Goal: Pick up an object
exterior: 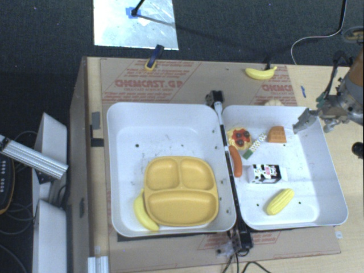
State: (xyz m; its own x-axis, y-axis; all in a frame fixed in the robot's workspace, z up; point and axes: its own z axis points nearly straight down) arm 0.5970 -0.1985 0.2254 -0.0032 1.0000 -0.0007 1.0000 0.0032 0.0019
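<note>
2 white bins [170, 115], 2 bananas [144, 214], 1 yellow tray [181, 190], 1 corn cob [280, 201]

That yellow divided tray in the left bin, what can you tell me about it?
The yellow divided tray looks like moulded plastic, with rounded corners and a smooth, matte surface. It has three compartments: two smaller ones along the far side and one wide one along the near side, none holding anything. It lies flat and right way up on the floor of the left bin, towards its near edge. A toy banana lies against its near-left corner, partly tucked under the rim.
</note>
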